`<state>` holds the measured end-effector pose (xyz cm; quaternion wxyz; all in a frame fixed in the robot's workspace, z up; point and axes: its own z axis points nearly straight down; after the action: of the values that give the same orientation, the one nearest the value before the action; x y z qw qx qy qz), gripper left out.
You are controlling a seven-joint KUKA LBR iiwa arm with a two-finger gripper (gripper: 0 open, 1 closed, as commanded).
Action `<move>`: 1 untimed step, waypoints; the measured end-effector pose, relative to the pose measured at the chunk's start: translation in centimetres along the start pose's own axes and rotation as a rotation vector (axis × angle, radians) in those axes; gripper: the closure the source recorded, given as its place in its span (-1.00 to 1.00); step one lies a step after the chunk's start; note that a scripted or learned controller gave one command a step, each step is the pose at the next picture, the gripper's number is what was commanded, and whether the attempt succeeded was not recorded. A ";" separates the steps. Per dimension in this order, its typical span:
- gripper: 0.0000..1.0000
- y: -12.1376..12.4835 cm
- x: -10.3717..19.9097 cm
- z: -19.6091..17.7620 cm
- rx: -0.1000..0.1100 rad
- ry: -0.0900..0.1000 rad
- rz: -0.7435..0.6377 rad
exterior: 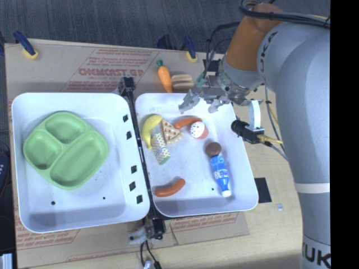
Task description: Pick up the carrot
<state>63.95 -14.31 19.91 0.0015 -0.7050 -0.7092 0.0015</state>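
Orange and smooth, the carrot (pixel 164 78) lies on the cardboard (pixel 112 66) just behind the right bin (pixel 242 198), outside it, beside a tan bread-like piece (pixel 182 82). Its long axis runs nearly front to back, green stub toward the far edge and tapered tip toward the bin's rim. The gripper (pixel 200 101) hangs over the bin's far edge, right of the carrot and apart from it; its grey metal fingers (pixel 188 101) look spread with nothing between them, though the slant makes that hard to judge. In the bin lie glossy toy foods: a yellow banana (pixel 149 129), a pizza wedge (pixel 170 132), a red sausage (pixel 187 122), a white egg-shaped piece (pixel 197 130), a brown round piece (pixel 212 148), a blue bottle (pixel 219 174) with a label too small to read, and an orange sausage (pixel 169 188). The left bin (pixel 33 217) holds a green divided plate (pixel 65 149). Red print on the cardboard reads roughly "CHEMCAST". White letters "KU" show on the arm (pixel 297 94).
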 end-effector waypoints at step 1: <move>-1.00 1.7 0.1 10.8 0.001 0.001 0.332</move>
<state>65.60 -14.24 9.12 0.0019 -0.8126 -0.5828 0.0016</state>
